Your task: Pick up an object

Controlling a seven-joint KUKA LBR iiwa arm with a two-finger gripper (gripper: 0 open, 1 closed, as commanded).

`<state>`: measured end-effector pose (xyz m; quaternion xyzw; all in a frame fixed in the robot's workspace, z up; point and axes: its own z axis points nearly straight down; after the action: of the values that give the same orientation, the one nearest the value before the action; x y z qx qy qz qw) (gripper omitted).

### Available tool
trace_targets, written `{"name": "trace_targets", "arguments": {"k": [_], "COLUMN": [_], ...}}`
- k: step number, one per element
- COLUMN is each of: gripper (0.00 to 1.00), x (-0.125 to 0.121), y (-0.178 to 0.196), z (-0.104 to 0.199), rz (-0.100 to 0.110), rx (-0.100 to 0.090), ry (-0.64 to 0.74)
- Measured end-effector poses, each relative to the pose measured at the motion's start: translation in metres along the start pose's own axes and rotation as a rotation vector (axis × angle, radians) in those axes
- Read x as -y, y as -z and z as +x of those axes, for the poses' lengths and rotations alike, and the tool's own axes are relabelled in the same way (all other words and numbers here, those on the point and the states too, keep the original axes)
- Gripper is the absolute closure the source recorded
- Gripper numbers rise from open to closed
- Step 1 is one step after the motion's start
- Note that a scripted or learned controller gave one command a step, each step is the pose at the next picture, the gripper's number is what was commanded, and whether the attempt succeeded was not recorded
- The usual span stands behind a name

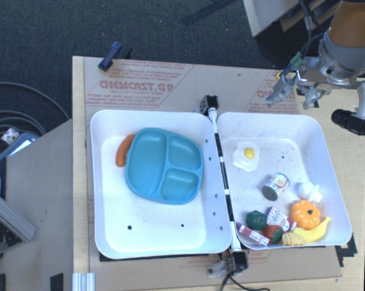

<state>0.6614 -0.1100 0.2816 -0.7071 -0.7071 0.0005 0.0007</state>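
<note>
My gripper (293, 91) hangs above the bench just past the far rim of the right bin (327, 139), fingers spread apart with nothing between them. Below me in that bin lie a fried egg (246, 157), a small can (275, 186) on its side, and, crowded into the near corner, an orange pumpkin (305, 214), a banana (311, 232) and a green vegetable (257, 220). The left bin (105, 187) holds a blue divided tray (164, 166) with a sausage (122, 151) just beside its left edge.
</note>
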Motion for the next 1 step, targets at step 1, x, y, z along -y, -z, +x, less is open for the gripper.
{"name": "trace_targets", "arguments": {"k": [1], "gripper": [0.0], "x": [0.0467], "y": [-0.0972], "z": [0.0238], "rz": [0.0], "rx": [0.0], "ry": [-0.001]}}
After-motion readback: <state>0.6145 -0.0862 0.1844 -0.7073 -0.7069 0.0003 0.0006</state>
